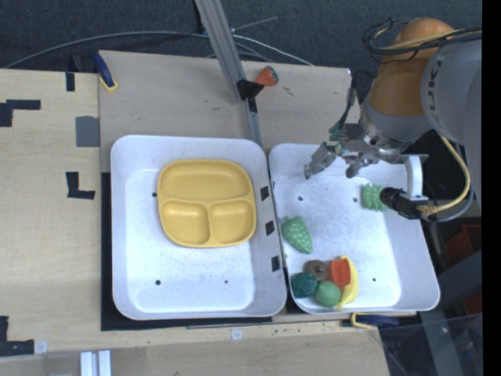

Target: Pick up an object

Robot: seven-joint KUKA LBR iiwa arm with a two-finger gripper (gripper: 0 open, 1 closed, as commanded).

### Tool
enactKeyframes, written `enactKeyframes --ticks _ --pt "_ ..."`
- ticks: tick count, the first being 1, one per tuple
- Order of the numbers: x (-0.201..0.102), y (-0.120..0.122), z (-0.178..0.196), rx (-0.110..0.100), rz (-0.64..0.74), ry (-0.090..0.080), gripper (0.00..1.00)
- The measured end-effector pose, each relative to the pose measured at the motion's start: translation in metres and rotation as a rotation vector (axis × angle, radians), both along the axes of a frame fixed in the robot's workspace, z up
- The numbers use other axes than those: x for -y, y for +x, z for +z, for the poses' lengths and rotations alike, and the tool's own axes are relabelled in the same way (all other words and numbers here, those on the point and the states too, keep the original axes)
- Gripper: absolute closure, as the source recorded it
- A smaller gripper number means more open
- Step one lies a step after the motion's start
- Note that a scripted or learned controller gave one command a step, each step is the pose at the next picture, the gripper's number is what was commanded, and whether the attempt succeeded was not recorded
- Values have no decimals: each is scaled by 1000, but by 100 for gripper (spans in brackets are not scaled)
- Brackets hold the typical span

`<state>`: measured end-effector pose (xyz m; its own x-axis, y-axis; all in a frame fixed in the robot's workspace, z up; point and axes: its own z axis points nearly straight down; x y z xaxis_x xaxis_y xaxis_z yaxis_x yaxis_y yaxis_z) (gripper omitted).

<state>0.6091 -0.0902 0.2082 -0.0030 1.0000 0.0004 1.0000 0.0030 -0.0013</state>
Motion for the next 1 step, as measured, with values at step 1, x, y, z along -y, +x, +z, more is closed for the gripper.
enactKeyframes --ticks 1 --pt "0 0 0 0 0 0 0"
